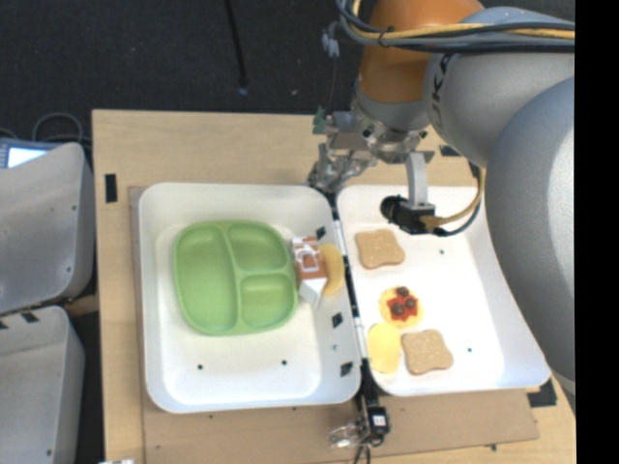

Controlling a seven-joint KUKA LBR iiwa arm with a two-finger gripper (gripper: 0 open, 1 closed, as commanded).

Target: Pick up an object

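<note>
Since the job is just "grab something", here's my read on doing this step right:

gripper (334,172): sits up at the far end of the bins, right over the ridge where the two meet. Nothing is between the fingers. Honestly can't tell if they're spread or pressed together, it's a dark tangle of metal from this angle.

left bin (160,375): green divided plate (235,276) takes up most of it. A small carton (309,262) and a banana (332,267) are crammed against the right wall, touching each other.

right bin (503,346): toast slice (379,248) near the far end, a red-topped round piece (400,304) in the middle, then a pale yellow piece (384,346) touching a second toast slice (427,351) at the near end.

best target, imo: the far toast slice. It's nearest the gripper and stands apart from everything else.

how I'd do it: shift right off the ridge first, then come straight down centred on the slice. It lies flat, so the fingers need to straddle its edges and go low, nearly to the bin floor.

avoid: the carton/banana pair. Too snug to the wall, a finger would probably hit the rim.

what could go wrong: closing too high and sliding over the flat toast.
</note>
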